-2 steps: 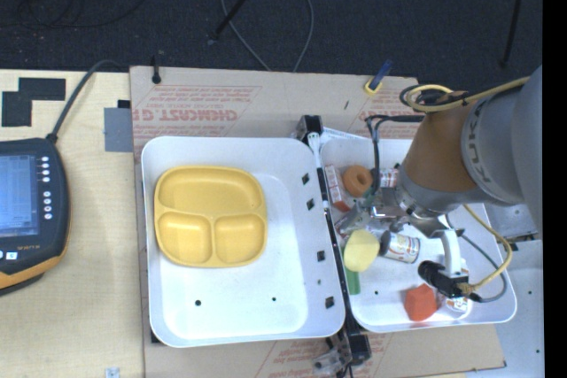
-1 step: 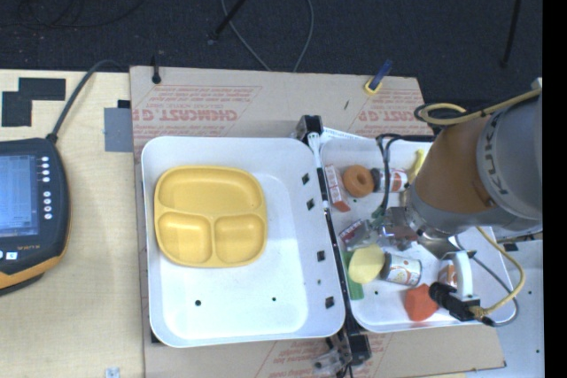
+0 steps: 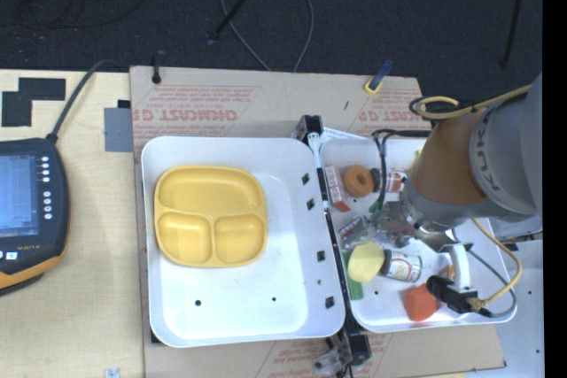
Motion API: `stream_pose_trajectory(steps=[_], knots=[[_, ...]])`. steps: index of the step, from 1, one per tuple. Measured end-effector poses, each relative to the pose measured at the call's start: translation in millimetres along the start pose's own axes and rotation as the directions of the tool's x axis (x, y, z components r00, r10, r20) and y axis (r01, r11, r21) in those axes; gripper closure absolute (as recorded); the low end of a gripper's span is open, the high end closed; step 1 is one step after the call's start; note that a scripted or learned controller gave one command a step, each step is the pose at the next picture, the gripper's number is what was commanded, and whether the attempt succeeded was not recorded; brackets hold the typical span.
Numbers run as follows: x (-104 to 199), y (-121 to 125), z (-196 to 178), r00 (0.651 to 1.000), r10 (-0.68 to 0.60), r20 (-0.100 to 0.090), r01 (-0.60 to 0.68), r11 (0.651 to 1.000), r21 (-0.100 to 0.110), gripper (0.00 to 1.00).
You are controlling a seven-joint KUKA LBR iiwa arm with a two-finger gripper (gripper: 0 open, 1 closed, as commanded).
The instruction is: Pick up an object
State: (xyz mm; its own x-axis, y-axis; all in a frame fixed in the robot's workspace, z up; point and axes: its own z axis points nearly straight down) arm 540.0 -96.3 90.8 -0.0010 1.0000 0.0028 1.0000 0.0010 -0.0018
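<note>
Beside the gripper (image 3: pixel 383 226): doughnut (image 3: pixel 359 181), yellow ball (image 3: pixel 365 262); orange ball (image 3: pixel 421 304) apart.

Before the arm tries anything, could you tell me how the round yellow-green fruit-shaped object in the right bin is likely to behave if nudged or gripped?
The round yellow-green fruit-shaped object looks smooth and rounded, so it would probably roll if pushed. It lies against the bin's left wall, which may block a clean grip. Its glossy surface suggests it could slip.

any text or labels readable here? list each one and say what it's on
"CHEMCRZT G.P", or close to it, in faded red print that reads upside down, on the brown cardboard sheet under the bins.
A second run of the same red print near the cardboard's right end: cut off, unreadable.
Grey handheld control pendant with screen: text too small to read.
Small labelled bottle in the right white bin: label blurred.
</note>
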Motion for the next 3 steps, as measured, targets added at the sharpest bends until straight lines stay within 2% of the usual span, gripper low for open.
stream_pose_trajectory(steps=[1,2,3], knots=[[-7.7,92.9,0.6,1.000,-0.002,0.004,0.002,1.000,-0.011,0.00],[14.7,102.1,4.9,1.000,0.001,0.001,-0.001,1.000,0.010,0.00],[8.5,33.6,3.9,1.000,0.003,0.001,-0.003,1.000,0.006,0.00]])
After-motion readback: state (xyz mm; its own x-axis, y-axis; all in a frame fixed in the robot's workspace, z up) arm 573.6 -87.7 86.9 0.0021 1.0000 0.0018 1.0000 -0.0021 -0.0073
